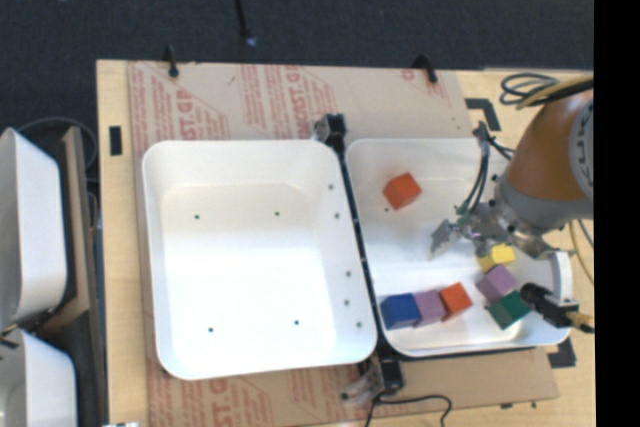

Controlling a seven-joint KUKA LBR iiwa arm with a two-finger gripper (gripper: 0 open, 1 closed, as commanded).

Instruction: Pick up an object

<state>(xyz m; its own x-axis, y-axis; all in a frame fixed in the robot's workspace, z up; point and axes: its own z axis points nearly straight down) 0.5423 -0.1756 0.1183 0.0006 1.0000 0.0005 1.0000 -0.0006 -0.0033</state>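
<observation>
- Over the right bin (425, 343), the arm (548, 165) reaches in from the right, and its gripper (455, 235) hangs low above the white floor.
- The fingers (441, 237) look spread, with nothing between them.
- An orange block (401, 190) lies alone in the far part of that bin, apart from the gripper.
- Along the near wall sit a blue block (400, 310), a light purple block (430, 305) touching it, and a second orange block (456, 299) just beside that.
- Further right are a yellow block (497, 258), a purple block (496, 282) and a green block (509, 308), close together beneath the wrist.
- The left bin (160, 215) stands beside the right one, their rims touching along the middle.
- Both bins rest on a sheet of cardboard (240, 100) with red printing, laid over the bench.
</observation>
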